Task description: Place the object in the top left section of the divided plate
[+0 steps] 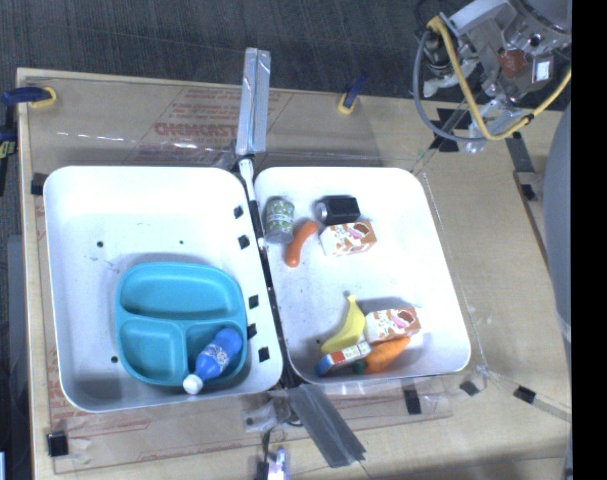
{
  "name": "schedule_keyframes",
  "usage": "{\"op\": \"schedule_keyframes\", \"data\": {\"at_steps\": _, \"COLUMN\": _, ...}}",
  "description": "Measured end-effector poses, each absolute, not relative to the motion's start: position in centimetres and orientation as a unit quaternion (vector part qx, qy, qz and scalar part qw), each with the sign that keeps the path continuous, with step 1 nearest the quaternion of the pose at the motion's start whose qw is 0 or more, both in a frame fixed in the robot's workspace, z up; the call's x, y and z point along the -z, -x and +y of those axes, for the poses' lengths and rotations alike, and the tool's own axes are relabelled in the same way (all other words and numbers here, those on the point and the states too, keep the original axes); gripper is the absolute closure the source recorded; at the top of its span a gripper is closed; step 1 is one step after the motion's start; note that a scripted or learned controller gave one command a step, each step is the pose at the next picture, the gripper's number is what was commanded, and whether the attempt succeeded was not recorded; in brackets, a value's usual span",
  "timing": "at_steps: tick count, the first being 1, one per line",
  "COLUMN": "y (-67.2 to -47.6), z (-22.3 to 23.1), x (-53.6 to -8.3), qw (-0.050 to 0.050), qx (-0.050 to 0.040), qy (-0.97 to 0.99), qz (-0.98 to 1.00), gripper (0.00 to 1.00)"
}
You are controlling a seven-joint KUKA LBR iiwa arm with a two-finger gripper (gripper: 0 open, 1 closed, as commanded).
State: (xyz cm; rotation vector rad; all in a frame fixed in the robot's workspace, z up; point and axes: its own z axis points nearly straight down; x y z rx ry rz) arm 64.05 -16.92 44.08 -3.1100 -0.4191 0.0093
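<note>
claw [480, 128] above right bin's far corner, grip unclear | bottle [215, 358] in plate [168, 298], well apart

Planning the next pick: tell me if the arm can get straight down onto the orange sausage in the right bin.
Probably yes. The sausage lies uncovered; the can sits close beside it and may crowd the tool, which hangs above the bench's far right corner.

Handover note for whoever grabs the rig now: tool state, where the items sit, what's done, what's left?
Tool: up past the right bin's far right corner, above the bench; grip state unreadable, nothing visibly held.
Divided plate: in the left bin. A blue bottle lies in its lower right section; the other sections are bare.
Right bin: can, sausage, black item, small cartons, banana, carrot.
Done: nothing placed in the top left section.
Left: pick an object and set it there.
</note>
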Motion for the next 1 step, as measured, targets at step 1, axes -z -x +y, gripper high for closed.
{"op": "schedule_keyframes", "data": {"at_steps": 1, "y": -64.13, "z": -15.14, "x": -27.76, "qw": 0.002, "qx": -0.0039, "qy": 0.971, "qz": -0.238, "gripper": 0.0}}
